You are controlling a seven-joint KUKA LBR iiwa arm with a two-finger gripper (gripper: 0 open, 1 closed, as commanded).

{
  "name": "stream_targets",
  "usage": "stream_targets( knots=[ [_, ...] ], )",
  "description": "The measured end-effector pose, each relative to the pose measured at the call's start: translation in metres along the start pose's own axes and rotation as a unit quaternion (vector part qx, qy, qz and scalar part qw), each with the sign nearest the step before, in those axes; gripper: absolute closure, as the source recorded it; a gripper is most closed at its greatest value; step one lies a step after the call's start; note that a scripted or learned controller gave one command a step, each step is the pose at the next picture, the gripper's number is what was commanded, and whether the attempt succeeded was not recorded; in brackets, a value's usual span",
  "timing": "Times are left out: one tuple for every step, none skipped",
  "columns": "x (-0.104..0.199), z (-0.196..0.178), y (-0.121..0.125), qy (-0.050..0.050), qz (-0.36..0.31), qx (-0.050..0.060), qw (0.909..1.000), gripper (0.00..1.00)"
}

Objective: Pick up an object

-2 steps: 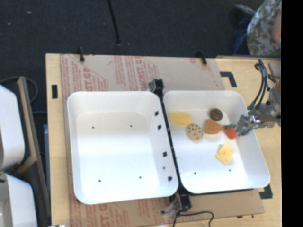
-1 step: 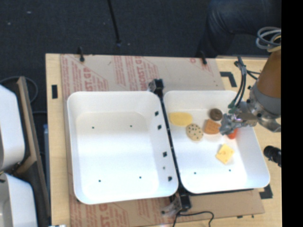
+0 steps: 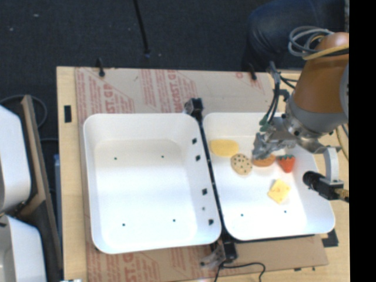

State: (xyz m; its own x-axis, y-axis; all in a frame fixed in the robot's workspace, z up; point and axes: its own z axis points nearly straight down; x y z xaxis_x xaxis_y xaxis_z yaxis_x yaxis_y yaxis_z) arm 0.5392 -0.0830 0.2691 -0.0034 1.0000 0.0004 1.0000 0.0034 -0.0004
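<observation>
Over the right bin (image 3: 317, 219) my gripper (image 3: 262, 153) sits low on an orange piece (image 3: 264, 161), beside the cookie (image 3: 241, 164); I cannot tell its grip.

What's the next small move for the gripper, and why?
Probably a short descent, then close. The gripper sits low in the right bin, directly over an orange piece, with a cookie and a red piece close on either side.
</observation>
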Motion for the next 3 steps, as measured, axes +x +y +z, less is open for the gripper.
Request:
stream_targets(
  knots=[
    [0.046,0.015,0.024,0.0,0.0,0.0,1.0,1.0],
    [0.103,0.012,0.042,0.0,0.0,-0.001,1.0,1.0],
    [0.146,0.017,0.07,0.0,0.0,0.0,1.0,1.0]
  ],
)
